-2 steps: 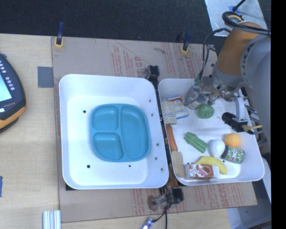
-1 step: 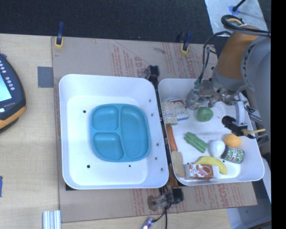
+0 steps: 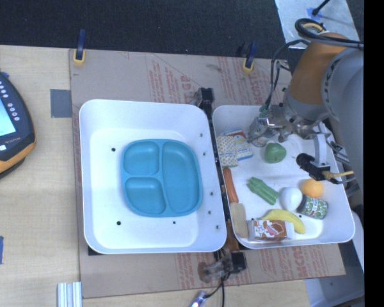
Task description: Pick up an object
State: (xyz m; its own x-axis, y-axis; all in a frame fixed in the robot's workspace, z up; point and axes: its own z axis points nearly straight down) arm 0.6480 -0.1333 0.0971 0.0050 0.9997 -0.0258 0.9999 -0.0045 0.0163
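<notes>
the pincer (image 3: 267,128) sits low in the right bin (image 3: 343,234), just beside a green ball (image 3: 274,152); its grip state cannot be told. a banana (image 3: 286,219), orange (image 3: 312,188) and carton (image 3: 269,229) lie near the front. the left bin (image 3: 102,232) holds a blue plate (image 3: 160,176).

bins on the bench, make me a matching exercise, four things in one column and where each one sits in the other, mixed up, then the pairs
Things
1. blue divided plate
2. banana
3. green ball
4. orange

Places
A. right bin, near its front edge
B. right bin, upper middle, just below the gripper
C. middle of the left bin
D. right bin, by its right side

Pairs: 1-C, 2-A, 3-B, 4-D
</notes>
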